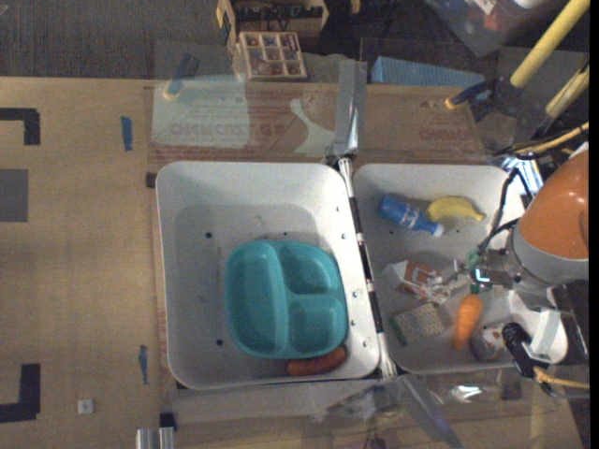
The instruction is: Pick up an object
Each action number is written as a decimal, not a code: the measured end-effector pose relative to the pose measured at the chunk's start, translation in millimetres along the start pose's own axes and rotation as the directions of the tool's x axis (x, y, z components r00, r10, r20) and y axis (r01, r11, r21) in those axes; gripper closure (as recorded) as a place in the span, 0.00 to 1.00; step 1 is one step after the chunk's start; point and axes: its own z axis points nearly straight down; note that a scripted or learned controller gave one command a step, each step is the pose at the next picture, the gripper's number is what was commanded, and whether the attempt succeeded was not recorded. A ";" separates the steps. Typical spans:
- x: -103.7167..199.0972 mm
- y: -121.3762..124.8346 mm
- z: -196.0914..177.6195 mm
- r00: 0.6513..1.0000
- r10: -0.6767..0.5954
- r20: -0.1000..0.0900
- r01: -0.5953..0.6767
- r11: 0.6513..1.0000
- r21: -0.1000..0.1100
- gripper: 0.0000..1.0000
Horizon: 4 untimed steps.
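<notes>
Carrot [467, 321] looks like the likeliest pick: orange, tapered, lying in the right bin [374, 195] near its 5 o'clock corner. Long axis runs roughly 12-to-6 with a slight lean toward 1 o'clock, fat end up.

Gripper [465, 277] sits low over the bin, arm coming in from 3 o'clock. Carrot's top end is just beside it at 6 o'clock, so the coming move would be a short shift toward 6 plus a wrist turn to close across the short axis. Can't tell whether the fingers are open or closed: too small and cluttered there, and nothing visibly sits between them.

Close neighbours, in my read the main risk:
- small carton [418, 278] at 9 o'clock of the gripper, just beside it
- mesh-patterned flat piece [421, 323] at 9 o'clock of the carrot, near
- grey round item [485, 344] near the carrot's lower end, at 4 o'clock

Blue bottle [408, 215] and banana [455, 210] lie well apart toward 12. Left bin [187, 195] holds a teal divided plate [283, 297] with a sausage [316, 364] at its 6 o'clock edge.
</notes>
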 end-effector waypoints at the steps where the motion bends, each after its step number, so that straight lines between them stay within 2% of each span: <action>1: 1.4 -0.6 -0.1 1.000 0.021 0.003 -0.021 1.000 0.000 0.00; 2: -3.8 1.7 0.4 1.000 0.028 -0.006 -0.028 1.000 0.004 0.00; 3: 2.9 -1.5 0.4 0.985 0.171 0.001 -0.171 0.985 0.005 0.00; 4: 8.4 7.1 -15.8 0.986 0.164 -0.009 -0.164 0.986 -0.016 1.00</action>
